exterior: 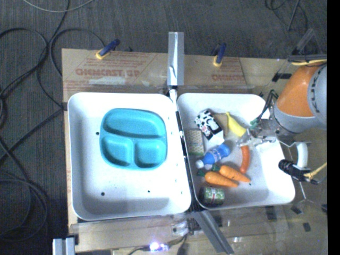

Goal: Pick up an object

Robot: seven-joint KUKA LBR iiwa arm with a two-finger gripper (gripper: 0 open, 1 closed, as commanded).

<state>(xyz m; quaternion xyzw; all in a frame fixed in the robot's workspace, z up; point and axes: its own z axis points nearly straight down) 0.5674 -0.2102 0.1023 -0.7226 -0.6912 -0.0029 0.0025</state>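
From my remote seat I looked down on a dark grey carpeted floor point(133, 15) that filled the upper part of the frame and ran down the left edge. A pale cable point(53, 7) looped across the upper left, and black cables point(21, 84) curled along the left side. A brown cardboard sheet point(127, 70) lay across the middle, printed with faded red lettering and pinned at its top edge by two blue-and-yellow clamps point(107, 49). A metal rail point(175, 57) ran down from the top centre. A small bluish light point(154, 246) glowed at the bottom edge.
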